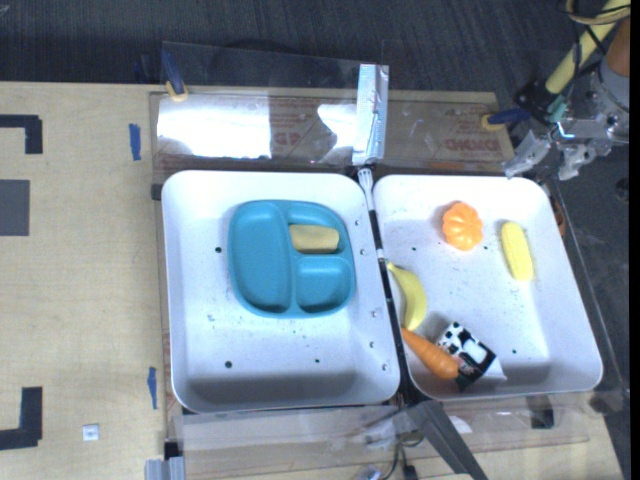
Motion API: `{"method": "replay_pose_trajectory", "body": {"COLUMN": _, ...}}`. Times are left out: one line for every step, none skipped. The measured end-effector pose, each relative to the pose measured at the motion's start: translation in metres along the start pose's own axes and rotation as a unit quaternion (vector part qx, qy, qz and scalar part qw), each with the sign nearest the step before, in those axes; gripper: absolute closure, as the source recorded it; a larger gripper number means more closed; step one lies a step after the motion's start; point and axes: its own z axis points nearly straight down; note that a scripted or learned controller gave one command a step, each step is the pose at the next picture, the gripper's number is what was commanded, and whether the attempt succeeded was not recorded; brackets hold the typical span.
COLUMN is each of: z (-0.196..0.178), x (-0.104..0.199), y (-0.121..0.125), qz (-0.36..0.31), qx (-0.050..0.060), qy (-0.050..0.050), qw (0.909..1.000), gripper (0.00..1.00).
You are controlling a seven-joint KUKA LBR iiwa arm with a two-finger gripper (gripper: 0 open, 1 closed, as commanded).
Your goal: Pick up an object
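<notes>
The right bin (540, 353) holds an orange round fruit (461, 224), a yellow oblong piece (516, 250), a banana (408, 296), a carrot (430, 355) and a black-and-white toy (468, 348) that touches the carrot. In the left bin (195, 348) lies a blue divided plate (275, 268) with a tan bread-like piece (314, 238) in its upper right compartment. My gripper (550, 158) hangs open beyond the right bin's far right corner, outside the bin. Nothing is between its fingers.
A clear plastic sheet (260, 118) and a metal bracket (372, 113) stand behind the bins. Yellow cabling (575, 48) runs along the arm at the top right. The wooden bench (70, 298) extends to the left.
</notes>
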Motion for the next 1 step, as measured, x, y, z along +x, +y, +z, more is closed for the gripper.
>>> {"method": "replay_pose_trajectory", "body": {"z": 0.1316, "x": 0.0120, "y": 0.0009, "qz": -0.019, "qx": -0.005, "qy": -0.002, "qw": 0.9998, "gripper": 0.00}}
